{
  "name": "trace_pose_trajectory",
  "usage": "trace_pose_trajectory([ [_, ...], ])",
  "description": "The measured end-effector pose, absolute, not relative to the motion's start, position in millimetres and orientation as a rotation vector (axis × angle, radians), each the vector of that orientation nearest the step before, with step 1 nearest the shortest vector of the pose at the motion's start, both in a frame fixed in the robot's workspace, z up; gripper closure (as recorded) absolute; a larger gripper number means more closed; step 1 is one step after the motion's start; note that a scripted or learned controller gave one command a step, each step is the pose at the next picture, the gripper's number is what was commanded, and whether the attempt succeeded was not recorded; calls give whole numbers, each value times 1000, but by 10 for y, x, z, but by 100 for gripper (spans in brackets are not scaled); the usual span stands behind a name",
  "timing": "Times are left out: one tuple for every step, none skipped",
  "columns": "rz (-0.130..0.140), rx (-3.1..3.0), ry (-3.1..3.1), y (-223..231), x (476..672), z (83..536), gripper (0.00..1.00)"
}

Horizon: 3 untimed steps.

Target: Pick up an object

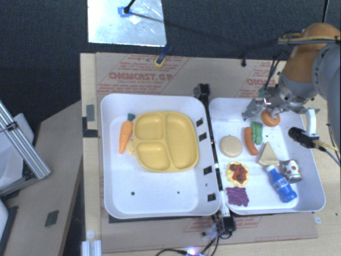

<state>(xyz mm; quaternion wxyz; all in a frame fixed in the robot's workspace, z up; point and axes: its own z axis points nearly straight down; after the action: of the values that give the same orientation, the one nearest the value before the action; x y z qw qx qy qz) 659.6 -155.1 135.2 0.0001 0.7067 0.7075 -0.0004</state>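
The claw (265, 109) hangs low over the upper part of the right bin (314, 196), in the right half of the frame, and an orange ring (271, 119) sits right at its tip. Whether the ring is pinched or just lying under the tip cannot be told from here, nor whether the claw is open or closed. The grey arm (311, 57) with its orange band comes in from the upper right corner.

Just below the ring lie a green piece (257, 132) and an orange-red sausage (248, 140), side by side. Left of them is a round beige bun (231, 145); right of them a pale wedge (269, 154). Lower down sit a small plate of spaghetti with red sauce (237, 173), a purple bunch (237, 196), a blue bottle (281, 184) and a small spotted can (291, 169) touching the bottle's top.

The left bin (114, 196), center left in the frame, holds a yellow divided plate (160, 140) with a carrot (124, 136) just beside its left edge. Both bins rest on a cardboard sheet (144, 76).
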Motion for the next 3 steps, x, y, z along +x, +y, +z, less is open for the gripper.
trace_pose_trajectory([
  [2, 2217, 2219, -1564, 6613, 1009, 0],
  [2, 2214, 2221, -1564, 6616, 1100, 100],
  [5, 2216, 2220, -1571, 6594, 1735, 100],
])
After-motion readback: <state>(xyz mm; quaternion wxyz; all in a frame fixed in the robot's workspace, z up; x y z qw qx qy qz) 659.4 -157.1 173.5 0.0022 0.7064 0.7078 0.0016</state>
